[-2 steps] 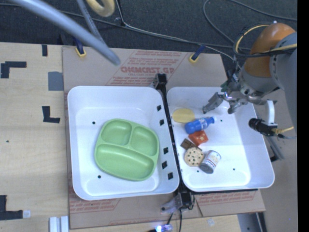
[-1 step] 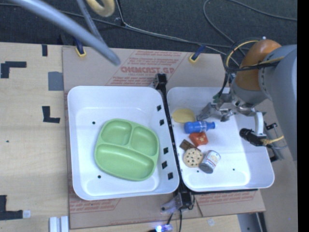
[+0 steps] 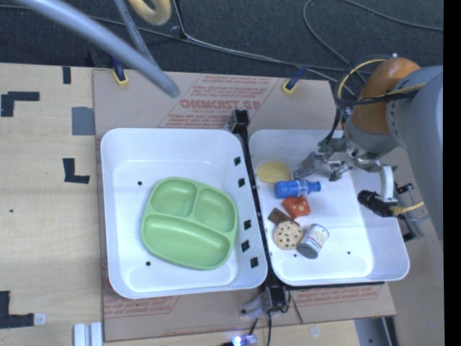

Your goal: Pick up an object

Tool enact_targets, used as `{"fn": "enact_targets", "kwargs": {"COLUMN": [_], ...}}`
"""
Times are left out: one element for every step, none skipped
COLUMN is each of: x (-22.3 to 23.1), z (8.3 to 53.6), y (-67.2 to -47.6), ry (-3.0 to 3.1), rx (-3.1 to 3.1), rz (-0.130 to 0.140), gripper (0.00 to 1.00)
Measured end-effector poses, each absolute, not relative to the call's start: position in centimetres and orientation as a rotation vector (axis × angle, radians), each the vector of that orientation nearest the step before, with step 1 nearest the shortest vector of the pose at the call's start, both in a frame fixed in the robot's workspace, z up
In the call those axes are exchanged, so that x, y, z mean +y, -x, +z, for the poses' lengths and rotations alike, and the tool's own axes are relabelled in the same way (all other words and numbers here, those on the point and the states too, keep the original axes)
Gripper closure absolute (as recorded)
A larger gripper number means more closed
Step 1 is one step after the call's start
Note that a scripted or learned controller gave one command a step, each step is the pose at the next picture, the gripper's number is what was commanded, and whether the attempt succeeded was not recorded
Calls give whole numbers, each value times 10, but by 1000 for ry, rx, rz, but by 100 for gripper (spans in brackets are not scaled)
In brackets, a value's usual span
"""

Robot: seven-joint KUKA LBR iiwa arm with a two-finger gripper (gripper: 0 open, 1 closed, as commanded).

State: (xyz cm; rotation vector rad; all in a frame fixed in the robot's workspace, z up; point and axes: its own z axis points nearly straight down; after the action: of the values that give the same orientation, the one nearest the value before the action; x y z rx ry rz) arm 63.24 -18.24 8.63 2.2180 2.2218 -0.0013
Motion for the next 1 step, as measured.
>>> {"fn": "enact_targets", "kwargs": {"x": [-183], "z": [97], "y": [-633], "ry": [-2213], "rx": [2220], "rz": [-1], "gripper": [100]}}
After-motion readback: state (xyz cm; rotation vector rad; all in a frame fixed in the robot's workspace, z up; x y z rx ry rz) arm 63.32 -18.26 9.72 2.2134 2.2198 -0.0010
